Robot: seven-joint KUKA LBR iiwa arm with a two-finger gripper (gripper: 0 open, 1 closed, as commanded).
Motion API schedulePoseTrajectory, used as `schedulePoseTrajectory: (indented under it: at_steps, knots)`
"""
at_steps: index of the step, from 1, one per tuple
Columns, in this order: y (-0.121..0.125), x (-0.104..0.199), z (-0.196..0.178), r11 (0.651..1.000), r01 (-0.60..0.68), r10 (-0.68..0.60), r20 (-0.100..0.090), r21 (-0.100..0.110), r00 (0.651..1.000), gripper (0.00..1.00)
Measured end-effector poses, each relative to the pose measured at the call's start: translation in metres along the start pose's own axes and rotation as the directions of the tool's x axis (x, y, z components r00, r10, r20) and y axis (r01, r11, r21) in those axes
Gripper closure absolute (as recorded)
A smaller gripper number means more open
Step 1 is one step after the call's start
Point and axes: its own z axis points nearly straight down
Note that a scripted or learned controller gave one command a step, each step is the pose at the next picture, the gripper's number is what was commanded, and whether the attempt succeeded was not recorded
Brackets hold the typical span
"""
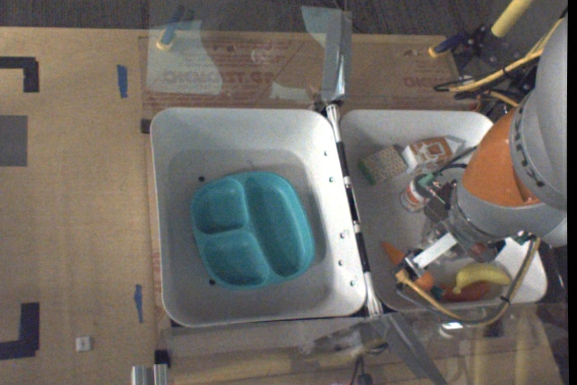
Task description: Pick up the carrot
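The bench (72, 221) is a pale wooden surface bearing two shallow white bins side by side. The left bin (171, 149), well away from the pincer, holds a teal divided plate (252, 228) with three compartments, lying flat near its middle. The right bin (379, 126) is where the arm (532, 158) reaches in, grey with its orange band (500, 171) above the wrist; the arm covers much of that bin's right half.

The pincer (416, 266) hangs low over the near part of the right bin, its pale tip pointing toward the bin's left near corner. Its parts blur together there, so I cannot tell how wide it stands, and nothing can be seen clamped in it.

The carrot (393, 252) shows as a small orange sliver, narrow and tapering, lying on the bin floor just beside the pincer's tip, on the side toward the left bin. Only a short piece of it is plain; whether the tip touches it cannot be made out. Another orange shape (420, 287) lies just below the pincer, against the bin's near wall, too blurred to name.

On the pincer's other side, toward the arm, lies a yellow banana (482, 275) over a red item (464, 291), both partly covered by a cable. Beyond the pincer, toward the far wall, sit a green-brown packet (382, 164), a white and orange carton (431, 149) and a small can (416, 194), half behind the wrist.
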Motion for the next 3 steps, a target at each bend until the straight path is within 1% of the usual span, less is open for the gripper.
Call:
schedulePoseTrajectory:
  at_steps: [1,2,3]
  knots:
    - [-0.0428,0.0326,-0.0766,0.893,-0.45,0.45,0.007,0.004,0.893,1.0]
    - [-0.043,0.0327,-0.0765,0.893,-0.45,0.45,0.008,0.005,0.893,0.0]
    - [-0.0354,0.0256,-0.0761,0.908,-0.419,0.418,0.01,0.006,0.908,0.0]
